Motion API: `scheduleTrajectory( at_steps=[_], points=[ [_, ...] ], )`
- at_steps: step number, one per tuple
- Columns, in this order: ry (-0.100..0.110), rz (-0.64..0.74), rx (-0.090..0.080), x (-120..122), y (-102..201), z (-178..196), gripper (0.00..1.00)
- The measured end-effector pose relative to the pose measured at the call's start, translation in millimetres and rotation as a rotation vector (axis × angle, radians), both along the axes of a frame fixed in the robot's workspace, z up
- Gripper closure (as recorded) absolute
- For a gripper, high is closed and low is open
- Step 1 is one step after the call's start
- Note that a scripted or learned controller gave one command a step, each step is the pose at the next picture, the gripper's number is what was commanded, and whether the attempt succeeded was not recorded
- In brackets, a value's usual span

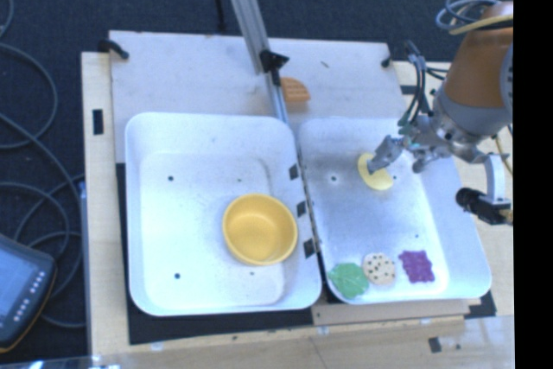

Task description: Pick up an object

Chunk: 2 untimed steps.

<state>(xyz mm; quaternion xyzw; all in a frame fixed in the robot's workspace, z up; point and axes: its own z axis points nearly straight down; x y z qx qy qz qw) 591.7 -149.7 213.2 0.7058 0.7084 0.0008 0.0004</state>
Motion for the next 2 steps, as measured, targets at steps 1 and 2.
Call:
scheduleTrajectory(
  at_steps=[1,2],
  points=[
    [0.000,-0.001,0.000,0.0,0.1,0.0,0.00],
    [0.005,0.000,-0.003,8.0,4.1,-54.5,0.00]
  ],
)
